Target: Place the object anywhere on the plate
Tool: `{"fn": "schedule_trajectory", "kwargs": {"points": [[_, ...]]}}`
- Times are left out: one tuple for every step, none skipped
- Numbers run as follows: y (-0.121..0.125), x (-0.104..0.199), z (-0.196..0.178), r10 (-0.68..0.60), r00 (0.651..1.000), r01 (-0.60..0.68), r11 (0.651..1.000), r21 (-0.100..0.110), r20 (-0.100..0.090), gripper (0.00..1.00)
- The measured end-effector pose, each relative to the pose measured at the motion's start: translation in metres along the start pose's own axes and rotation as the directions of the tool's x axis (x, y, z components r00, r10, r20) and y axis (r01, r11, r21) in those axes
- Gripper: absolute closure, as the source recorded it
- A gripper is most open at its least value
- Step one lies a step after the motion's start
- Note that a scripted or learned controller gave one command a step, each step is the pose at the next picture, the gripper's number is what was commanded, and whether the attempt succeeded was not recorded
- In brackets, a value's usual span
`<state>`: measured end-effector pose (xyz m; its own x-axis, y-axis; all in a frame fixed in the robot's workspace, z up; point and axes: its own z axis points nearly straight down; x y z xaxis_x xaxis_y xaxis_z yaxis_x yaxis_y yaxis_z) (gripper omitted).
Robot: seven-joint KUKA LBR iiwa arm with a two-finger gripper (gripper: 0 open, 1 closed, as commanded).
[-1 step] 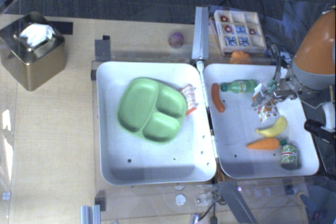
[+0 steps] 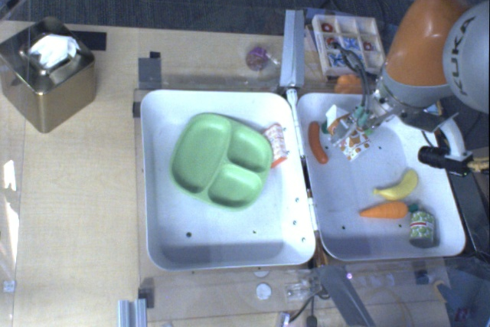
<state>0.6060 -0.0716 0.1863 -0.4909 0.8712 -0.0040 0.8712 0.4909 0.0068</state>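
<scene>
1. Green sectioned plate (image 2: 222, 159) lies in the left bin (image 2: 164, 241), with bare white floor toward the near and left walls.
2. Tool (image 2: 360, 119) sits low at the right bin's (image 2: 452, 241) far end over a small packet (image 2: 352, 140); whether it is spread cannot be told.
3. Sausage (image 2: 317, 142) lies by the dividing wall; banana (image 2: 398, 185), carrot (image 2: 385, 211) and small can (image 2: 422, 227) crowd the near right corner.
4. Wrapper (image 2: 276, 142) rests against the plate's right edge.

- Green plate (image 2: 220, 159), three compartments, lies flat in the left bin (image 2: 157, 188), mid-bin toward its far edge.
- Small packet (image 2: 276, 142), white and red, touches the plate's right rim.
</scene>
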Motion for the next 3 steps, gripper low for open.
{"fn": "schedule_trajectory", "kwargs": {"points": [[0.029,0.049,-0.011,0.020,1.000,-0.020,1.000,0.000,-0.001,1.00],[0.051,0.095,0.001,-0.011,1.000,0.011,1.000,0.001,-0.002,1.00],[0.051,0.095,0.000,-0.011,1.000,0.011,1.000,0.001,-0.002,0.00]]}}
